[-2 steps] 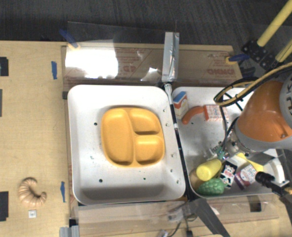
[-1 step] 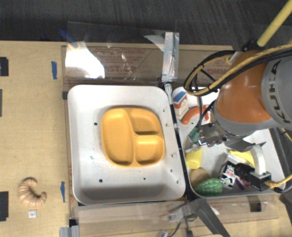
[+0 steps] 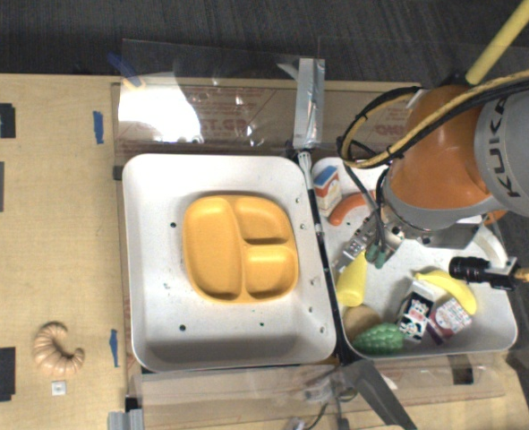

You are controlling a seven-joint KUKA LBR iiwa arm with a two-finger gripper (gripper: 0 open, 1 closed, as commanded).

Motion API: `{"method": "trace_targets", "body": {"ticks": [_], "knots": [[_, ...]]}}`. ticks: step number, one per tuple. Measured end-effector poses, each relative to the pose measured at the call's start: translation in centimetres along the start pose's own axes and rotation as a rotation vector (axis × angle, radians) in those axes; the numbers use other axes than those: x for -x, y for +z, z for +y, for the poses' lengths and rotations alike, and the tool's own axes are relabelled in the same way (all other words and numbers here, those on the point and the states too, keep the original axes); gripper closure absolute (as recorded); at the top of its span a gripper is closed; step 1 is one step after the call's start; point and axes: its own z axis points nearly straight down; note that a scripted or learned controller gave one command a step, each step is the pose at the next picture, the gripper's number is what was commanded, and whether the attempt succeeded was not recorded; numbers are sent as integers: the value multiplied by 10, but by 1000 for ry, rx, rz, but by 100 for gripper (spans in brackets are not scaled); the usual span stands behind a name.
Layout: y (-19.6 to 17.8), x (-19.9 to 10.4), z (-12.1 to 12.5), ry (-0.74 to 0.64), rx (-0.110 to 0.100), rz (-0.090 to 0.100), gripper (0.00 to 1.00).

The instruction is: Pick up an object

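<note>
The right bin (image 3: 506, 330) holds a jumble of items. A yellow bottle-shaped piece (image 3: 352, 279) lies at its left side, with a brown lump (image 3: 361, 316) and a green bumpy item (image 3: 380, 339) below it. A banana (image 3: 448, 288), a small black-and-white carton (image 3: 414, 315) and a purple packet (image 3: 451, 317) lie to the right. A red-orange item (image 3: 345, 207) and a white carton (image 3: 325, 184) sit at the top left. My gripper (image 3: 372, 245) hangs low over the bin's left half, just above the yellow piece. The arm's orange band hides the bin's upper right.
The left bin (image 3: 148, 240) carries a yellow divided plate (image 3: 240, 245). A tan croissant-shaped toy (image 3: 58, 348) lies on the bench at the far left. A clear plastic sheet (image 3: 210, 106) sits behind the bins. A black cable end (image 3: 474, 270) juts over the right bin.
</note>
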Motion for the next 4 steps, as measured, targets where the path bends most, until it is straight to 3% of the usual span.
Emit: {"method": "trace_targets", "body": {"ticks": [1,2,3,4], "knots": [[-34,-7,29,-57,5,-3,100],[-33,56,-7,-236,2,-5,100],[0,30,-68,-470,0,0,100],[0,22,-70,114,0,1,100]]}}
